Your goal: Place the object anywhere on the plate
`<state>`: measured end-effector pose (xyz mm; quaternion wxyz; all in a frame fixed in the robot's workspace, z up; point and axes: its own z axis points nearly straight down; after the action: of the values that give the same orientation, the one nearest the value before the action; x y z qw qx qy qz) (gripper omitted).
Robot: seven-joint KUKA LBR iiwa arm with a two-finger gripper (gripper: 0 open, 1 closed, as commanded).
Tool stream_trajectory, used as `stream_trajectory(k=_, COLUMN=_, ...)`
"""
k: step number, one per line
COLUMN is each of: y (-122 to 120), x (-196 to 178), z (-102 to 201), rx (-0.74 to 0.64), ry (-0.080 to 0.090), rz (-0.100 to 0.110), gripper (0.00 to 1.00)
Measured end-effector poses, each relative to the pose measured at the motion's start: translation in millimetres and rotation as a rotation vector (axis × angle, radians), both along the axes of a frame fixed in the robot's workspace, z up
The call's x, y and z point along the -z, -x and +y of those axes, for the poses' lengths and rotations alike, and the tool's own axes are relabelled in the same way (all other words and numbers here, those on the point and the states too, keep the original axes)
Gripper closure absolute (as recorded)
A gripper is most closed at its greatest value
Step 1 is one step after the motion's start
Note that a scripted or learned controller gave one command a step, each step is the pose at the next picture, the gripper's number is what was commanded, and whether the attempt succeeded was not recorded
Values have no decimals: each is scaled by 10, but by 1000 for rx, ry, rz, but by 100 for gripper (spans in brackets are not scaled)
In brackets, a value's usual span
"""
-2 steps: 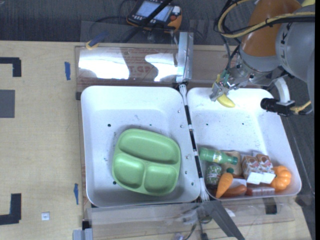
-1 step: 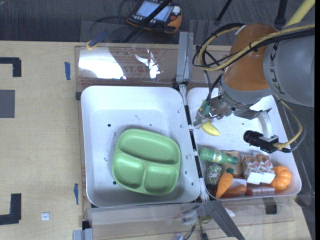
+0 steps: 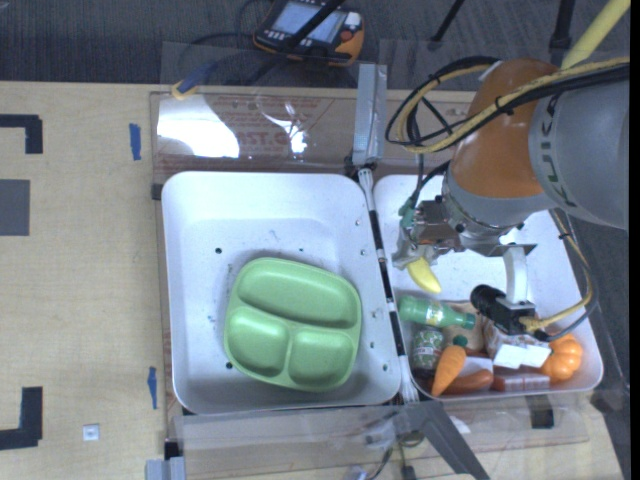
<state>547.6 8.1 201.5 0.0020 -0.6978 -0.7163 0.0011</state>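
**Banana at the gripper, right bin**

Green plate (image 3: 292,321), three compartments, lay in the left bin (image 3: 190,208), toward its near edge. Gripper (image 3: 420,255) hung over the right bin (image 3: 585,368), close to its left wall. Yellow banana (image 3: 424,274) sat at the fingertips; a grip could not be confirmed, nor finger spacing. Green bottle (image 3: 435,314), carrot (image 3: 449,367) and orange (image 3: 565,358) crowded the bin's near edge.

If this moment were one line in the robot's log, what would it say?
gripper: over right bin, yellow banana at its tip, hold unclear | plate: left bin, nothing on it | placing: not yet done
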Motion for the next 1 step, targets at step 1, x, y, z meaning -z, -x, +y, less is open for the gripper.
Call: stream_trajectory(k=1, y=391, x=178, z=588, rx=-52, ry=1, rz=-1, gripper=100)
